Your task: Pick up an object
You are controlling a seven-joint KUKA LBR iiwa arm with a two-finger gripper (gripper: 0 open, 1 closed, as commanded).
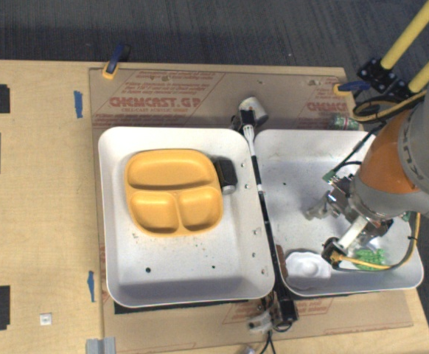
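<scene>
My gripper [326, 206] hangs low over the middle of the right bin [288, 161], under the orange-banded wrist. A white rounded object [307, 265] lies in that bin's front left corner, a little in front of the gripper. A small green item [372, 258] lies near the front right, partly hidden by the arm. The left bin [119, 220] holds a yellow divided plate [175, 190], with a small black block [225, 173] touching its right edge. I see nothing held by the gripper.
The two bins meet along a raised rim [262, 212] between them. Both stand on a cardboard sheet [163, 94] on the wooden bench. A blue clamp [116, 59] sits at the sheet's back left corner.
</scene>
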